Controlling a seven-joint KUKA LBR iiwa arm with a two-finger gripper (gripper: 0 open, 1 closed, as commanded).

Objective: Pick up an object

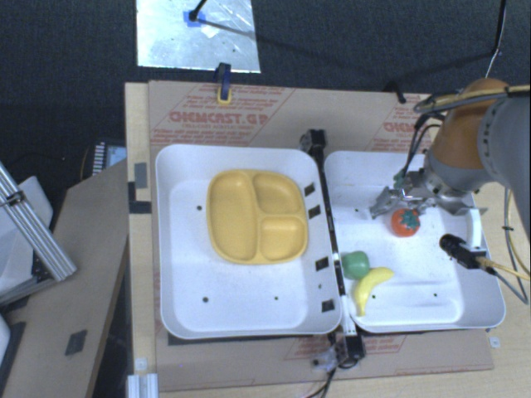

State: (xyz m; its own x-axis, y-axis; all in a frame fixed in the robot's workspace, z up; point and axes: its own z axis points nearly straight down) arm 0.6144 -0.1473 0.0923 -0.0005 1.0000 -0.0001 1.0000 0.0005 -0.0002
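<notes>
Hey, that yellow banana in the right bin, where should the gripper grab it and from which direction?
Probably at the middle of the banana, coming straight down from above. It lies flat on the floor of the right bin, curved, so fingers closing across its narrow width mid-length should seat best. The green object touches its upper end and the bin wall sits close on its left, so the ends look crowded.
</notes>
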